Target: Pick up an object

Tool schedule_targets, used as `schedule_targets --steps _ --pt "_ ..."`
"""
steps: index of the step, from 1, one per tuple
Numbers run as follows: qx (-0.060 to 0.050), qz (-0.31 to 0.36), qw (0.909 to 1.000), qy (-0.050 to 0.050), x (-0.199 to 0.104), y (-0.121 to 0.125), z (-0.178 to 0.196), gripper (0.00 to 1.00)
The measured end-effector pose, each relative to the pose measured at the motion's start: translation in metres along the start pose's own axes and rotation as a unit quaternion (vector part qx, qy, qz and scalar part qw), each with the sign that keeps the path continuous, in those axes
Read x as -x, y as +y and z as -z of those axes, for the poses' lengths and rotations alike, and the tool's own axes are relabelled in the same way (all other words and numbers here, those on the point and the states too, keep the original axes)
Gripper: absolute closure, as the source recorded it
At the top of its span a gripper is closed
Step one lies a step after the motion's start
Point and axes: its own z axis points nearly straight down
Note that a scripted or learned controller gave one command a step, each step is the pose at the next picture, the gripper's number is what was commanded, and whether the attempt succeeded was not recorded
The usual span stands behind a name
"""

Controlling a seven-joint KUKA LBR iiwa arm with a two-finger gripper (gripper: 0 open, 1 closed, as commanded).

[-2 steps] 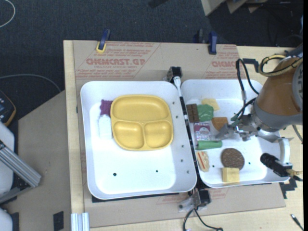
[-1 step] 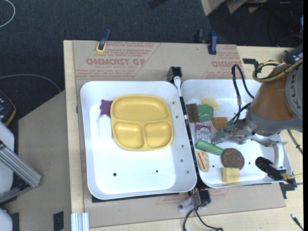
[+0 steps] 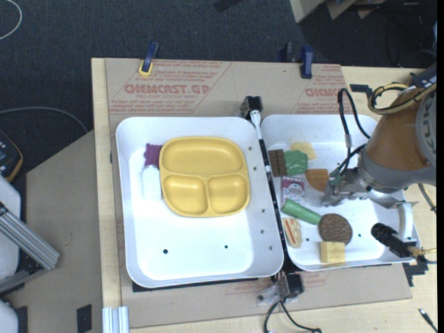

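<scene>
Two shallow white bins sit side by side on the counter [image 3: 208,82], which is covered with printed brown cardboard. The left bin [image 3: 198,255] holds a yellow divided plate [image 3: 205,174] lying flat toward its far end, with a purple item [image 3: 152,153] and a small white bottle [image 3: 150,184] tucked just beside the plate's left edge.

The right bin [image 3: 312,125] is crowded with small things: a brown bar [image 3: 277,162] near the dividing wall, a green block [image 3: 296,161] beside it, a pale yellow piece [image 3: 303,148] behind that, an orange-brown piece [image 3: 317,179], a small printed packet [image 3: 292,186], a green cylinder [image 3: 301,211], a hot dog toy [image 3: 292,232], a round dark brown cookie [image 3: 335,226] and a yellow cube [image 3: 332,252] near the front rim.

The arm [image 3: 399,144] reaches in from the right, and its end effector [image 3: 340,189] sits low in the right bin, just right of the orange-brown piece and above the cookie. I cannot tell from here whether it is apart or together, nor whether it has hold of anything.
</scene>
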Motion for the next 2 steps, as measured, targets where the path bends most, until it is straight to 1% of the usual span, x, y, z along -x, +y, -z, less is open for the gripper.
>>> schedule_targets --steps 1,2 --pt "0.003 0.001 1.0 -0.002 0.001 0.002 0.043 1.0" --pt "0.005 0.002 1.0 -0.002 -0.008 0.01 0.098 1.0"
